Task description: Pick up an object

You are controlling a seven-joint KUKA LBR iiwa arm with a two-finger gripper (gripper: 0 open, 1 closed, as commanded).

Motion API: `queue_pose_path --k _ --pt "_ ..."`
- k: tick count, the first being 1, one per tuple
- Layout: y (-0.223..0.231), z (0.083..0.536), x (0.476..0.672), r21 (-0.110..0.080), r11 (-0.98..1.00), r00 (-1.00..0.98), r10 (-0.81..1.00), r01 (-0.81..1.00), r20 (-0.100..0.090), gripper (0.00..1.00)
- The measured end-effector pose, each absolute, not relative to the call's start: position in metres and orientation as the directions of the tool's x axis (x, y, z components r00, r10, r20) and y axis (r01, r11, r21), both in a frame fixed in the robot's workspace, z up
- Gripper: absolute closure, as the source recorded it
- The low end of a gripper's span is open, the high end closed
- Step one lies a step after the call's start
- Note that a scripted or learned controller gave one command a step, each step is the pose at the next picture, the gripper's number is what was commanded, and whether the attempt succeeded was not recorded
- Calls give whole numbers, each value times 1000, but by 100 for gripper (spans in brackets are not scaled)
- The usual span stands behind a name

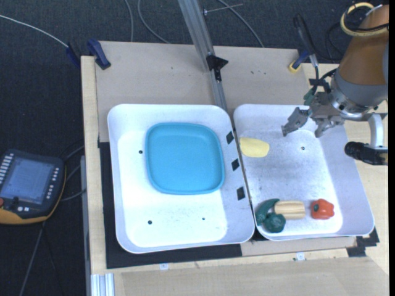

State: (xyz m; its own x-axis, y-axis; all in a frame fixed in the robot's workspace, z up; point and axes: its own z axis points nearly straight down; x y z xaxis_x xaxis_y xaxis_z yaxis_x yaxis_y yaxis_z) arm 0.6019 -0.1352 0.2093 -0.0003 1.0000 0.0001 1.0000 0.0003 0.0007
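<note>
My gripper (307,127) hangs over the far part of the right bin (345,165), fingers spread open with nothing between them. A yellow lemon-shaped piece (254,147) lies by that bin's left wall, well to the left of the gripper. Along the bin's near edge sit a dark green vegetable (270,216), a tan bread-like roll (290,209) and a red tomato-like piece (321,209).
The left bin (126,184) holds a blue square plate (184,158). A metal pole (197,23) slants across the bench behind the bins. Blue clamps (97,53) grip the bench's far corners. A teach pendant (28,185) lies on the floor at left.
</note>
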Motion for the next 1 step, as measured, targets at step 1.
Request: queue_pose_path --k 1 --pt "-130 165 606 -3 1 -1 1000 1000 0 0"
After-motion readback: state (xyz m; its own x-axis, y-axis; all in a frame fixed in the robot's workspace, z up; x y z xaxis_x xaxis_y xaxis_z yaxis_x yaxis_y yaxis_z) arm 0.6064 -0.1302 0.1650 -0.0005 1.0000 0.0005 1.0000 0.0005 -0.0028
